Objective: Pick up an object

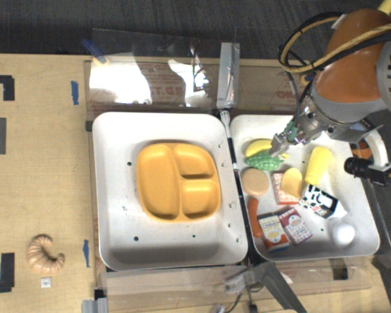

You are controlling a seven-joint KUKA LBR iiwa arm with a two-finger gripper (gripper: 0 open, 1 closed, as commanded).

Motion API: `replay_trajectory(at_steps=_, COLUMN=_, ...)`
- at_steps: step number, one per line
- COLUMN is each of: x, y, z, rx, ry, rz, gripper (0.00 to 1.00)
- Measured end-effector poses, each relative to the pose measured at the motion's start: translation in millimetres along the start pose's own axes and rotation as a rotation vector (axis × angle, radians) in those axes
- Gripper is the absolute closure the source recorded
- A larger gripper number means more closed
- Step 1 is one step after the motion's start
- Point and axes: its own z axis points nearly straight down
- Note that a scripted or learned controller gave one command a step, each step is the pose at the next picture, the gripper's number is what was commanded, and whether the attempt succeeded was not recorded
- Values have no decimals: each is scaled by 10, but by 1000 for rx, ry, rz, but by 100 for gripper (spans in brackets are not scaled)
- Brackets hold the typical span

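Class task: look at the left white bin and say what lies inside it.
Inside the left white bin lies a yellow divided tray with three compartments. The bin floor beneath the tray is covered from sight.

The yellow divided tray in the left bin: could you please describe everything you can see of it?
The yellow tray looks like smooth moulded plastic, with rounded corners and three compartments: one large on the left, two smaller stacked on the right. It lies flat and upright in the middle of the left bin, resting on its floor, apart from the walls.
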Motion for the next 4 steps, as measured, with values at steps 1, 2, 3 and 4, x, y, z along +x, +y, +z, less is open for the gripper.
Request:
replay_trajectory(at_steps=1, x=-229, y=-1083, z=98, rx=11, ry=4, rz=-160, gripper=100)
replay_trajectory(at_steps=2, x=-433, y=-207, z=-463, rx=3, ry=0, rz=-154, gripper=100)
replay_trajectory(at_steps=3, x=-239, y=-714, z=-726, rx=9, ry=3, rz=-65, gripper=100)
replay_trajectory(at_steps=4, x=-1232, y=-921, z=-1190, rx=6, ry=-3, rz=-277, gripper=100)
